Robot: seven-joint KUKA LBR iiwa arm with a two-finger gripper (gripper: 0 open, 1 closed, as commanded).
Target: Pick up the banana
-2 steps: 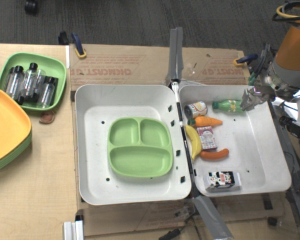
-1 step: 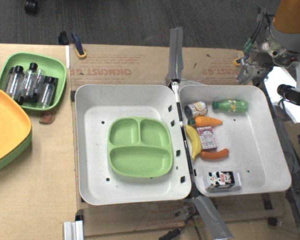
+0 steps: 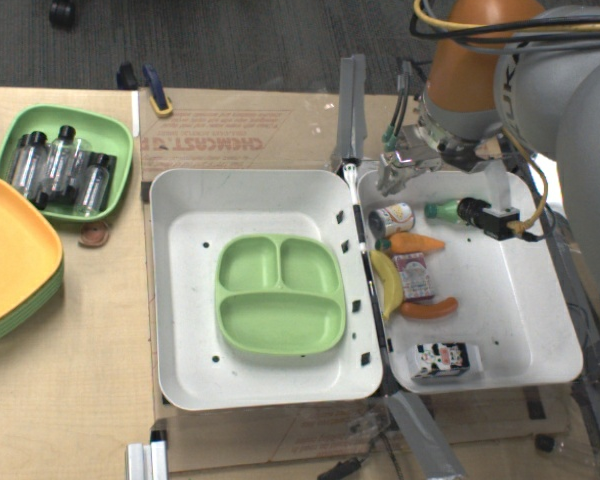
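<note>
The banana point(image 3: 387, 280) is yellow and curved. It lies in the right bin point(image 3: 540, 298) along that bin's left wall, next to a pink packet point(image 3: 414, 274). My gripper point(image 3: 394, 171) hangs over the far left corner of the right bin, above a small can point(image 3: 393, 216). It is well behind the banana and apart from it. Nothing shows in the gripper.
Around the banana lie a carrot point(image 3: 418, 243), an orange sausage-like piece point(image 3: 430, 308), a green bottle point(image 3: 444, 209) and a small carton point(image 3: 442, 359). The left bin point(image 3: 180, 258) holds a green divided plate point(image 3: 280, 296). A green tray of bottles point(image 3: 65, 163) and orange plates point(image 3: 15, 268) sit at the left.
</note>
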